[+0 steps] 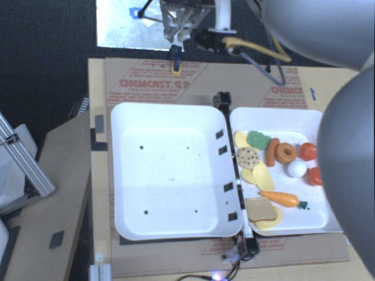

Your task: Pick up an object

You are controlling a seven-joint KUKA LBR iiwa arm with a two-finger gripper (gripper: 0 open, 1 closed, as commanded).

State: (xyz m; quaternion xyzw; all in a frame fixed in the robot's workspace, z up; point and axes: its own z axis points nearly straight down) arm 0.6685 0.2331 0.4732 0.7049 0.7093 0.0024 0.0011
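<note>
Nothing is grasped yet: the tool hangs beyond both bins, its state impossible to tell, and must next descend over the right bin, perhaps toward the carrot.

Dark floor, cardboard-covered bench

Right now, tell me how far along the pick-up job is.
Nothing looks picked yet. The toy food, such as the carrot, donut and cookie, lies in the right bin. The end effector hangs above the bench, beyond the bins. Left: reach down, grasp one item, lift it.
</note>
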